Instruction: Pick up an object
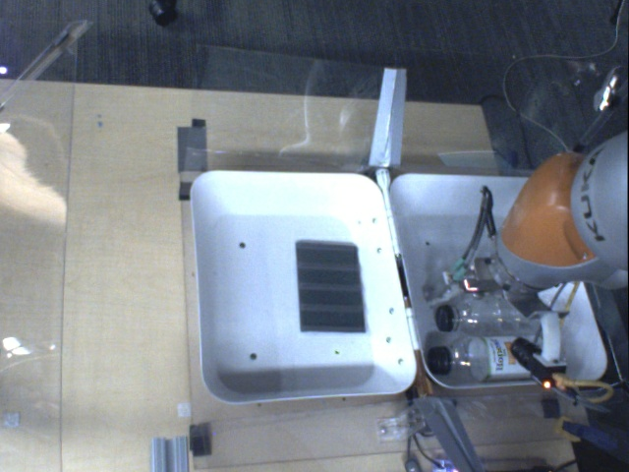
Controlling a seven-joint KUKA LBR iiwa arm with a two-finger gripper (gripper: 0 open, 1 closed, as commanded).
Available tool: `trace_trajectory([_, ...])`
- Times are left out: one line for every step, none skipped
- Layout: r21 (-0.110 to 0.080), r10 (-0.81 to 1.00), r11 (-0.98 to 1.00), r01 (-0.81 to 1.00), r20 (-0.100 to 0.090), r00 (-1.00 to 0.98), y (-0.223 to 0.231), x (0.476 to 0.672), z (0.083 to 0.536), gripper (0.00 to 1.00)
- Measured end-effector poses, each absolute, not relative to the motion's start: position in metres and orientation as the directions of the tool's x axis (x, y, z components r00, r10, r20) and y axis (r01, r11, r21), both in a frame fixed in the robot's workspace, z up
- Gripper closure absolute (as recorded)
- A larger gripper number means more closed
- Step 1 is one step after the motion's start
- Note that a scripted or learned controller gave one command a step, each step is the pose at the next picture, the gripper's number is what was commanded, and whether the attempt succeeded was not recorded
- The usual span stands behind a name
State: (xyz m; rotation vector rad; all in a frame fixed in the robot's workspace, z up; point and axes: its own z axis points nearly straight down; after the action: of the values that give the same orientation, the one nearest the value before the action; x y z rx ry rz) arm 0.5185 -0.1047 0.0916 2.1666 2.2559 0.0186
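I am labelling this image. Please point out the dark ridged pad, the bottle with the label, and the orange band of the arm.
dark ridged pad [330,285], camera view, its middle.
labelled bottle [484,359], camera view, its body.
orange band [543,216], camera view, its curved surface.

White left bin [221,264] carries a dark ribbed panel [330,286] (three-banded).

Single fixed camera high above the pale wooden bench [108,293], looking down at a slant, both shallow white plastic bins [285,377] in frame, grey-and-orange arm [565,219] entering from right
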Motion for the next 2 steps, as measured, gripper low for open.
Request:
trace_trajectory([0.027, 0.999, 0.04, 0.999, -0.002, -0.04, -0.1043, 0.5216, 0.1036, 1.0])
trace_trajectory([0.027, 0.999, 0.04, 0.999, -0.002, -0.04, -0.1043, 0.5216, 0.1037, 0.0])
